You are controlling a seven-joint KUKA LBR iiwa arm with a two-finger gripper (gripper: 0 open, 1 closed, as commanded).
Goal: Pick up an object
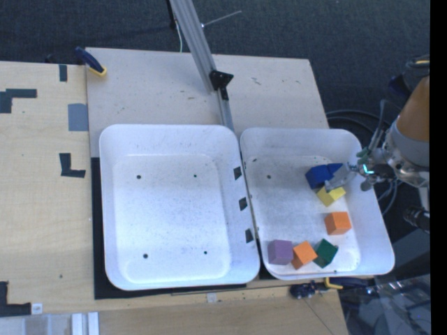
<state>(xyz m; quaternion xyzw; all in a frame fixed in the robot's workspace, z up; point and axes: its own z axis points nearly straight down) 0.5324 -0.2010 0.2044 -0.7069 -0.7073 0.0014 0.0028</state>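
The right bin (363,253) holds several small blocks. A blue block (321,174) lies near its far right, with a yellow block (330,195) just in front of it. Further forward sit an orange block (337,222), a purple block (281,251), a second orange block (304,254) and a green block (325,252). My gripper (345,178) reaches in over the bin's right rim, low down, its tip right beside the blue and yellow blocks and partly covering them. Nothing is lifted off the bin floor.
The left bin (112,187) stands beside the right one, sharing a middle rim. A slanted metal rail (199,40) runs from the top down to the bins' junction. Cables and the arm's body (412,128) crowd the right side.
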